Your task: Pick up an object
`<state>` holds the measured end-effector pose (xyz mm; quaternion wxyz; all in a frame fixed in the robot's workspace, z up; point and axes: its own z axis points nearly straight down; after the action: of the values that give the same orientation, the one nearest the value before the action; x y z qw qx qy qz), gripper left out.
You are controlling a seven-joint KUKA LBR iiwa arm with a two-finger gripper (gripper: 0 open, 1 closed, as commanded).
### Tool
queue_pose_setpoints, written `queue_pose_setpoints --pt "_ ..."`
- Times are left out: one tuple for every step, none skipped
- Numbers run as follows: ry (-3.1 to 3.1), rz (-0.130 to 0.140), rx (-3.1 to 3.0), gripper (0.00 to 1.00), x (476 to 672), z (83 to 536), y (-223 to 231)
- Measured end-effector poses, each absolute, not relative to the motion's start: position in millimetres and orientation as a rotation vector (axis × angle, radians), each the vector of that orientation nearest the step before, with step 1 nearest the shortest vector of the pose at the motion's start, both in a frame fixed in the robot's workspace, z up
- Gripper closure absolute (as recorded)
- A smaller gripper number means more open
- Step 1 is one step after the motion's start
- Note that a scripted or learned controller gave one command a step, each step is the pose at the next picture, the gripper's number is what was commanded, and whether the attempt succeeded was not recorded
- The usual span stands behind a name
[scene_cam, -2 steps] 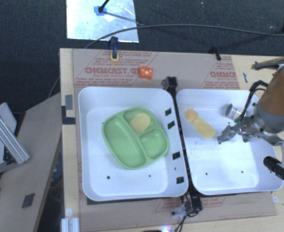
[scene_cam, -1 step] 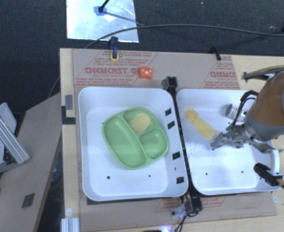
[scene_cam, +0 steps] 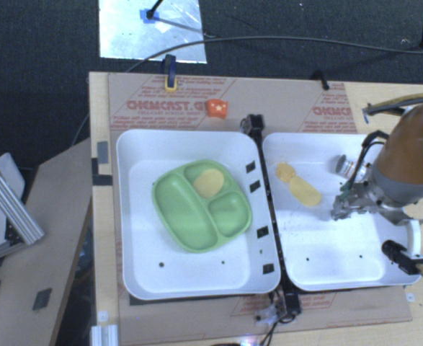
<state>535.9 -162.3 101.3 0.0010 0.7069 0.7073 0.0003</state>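
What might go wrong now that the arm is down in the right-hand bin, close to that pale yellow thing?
The tool sits low in the right bin, to the right of the pale yellow object and apart from it, so a grab here may catch nothing.

A sideways move could nudge that object toward the divider between the bins.

A small grey object lies just above the tool, near the arm's cables, and could get knocked.
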Motion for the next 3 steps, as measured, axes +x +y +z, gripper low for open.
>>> queue_pose_setpoints --pt "2.221 0.004 2.214 1.00 541.5 147.9 -169.3" --pt "2.222 0.006 2.210 1.00 552.5 205.4 -165.9" --pt "2.224 0.003 2.214 1.00 553.6 220.0 -166.0"
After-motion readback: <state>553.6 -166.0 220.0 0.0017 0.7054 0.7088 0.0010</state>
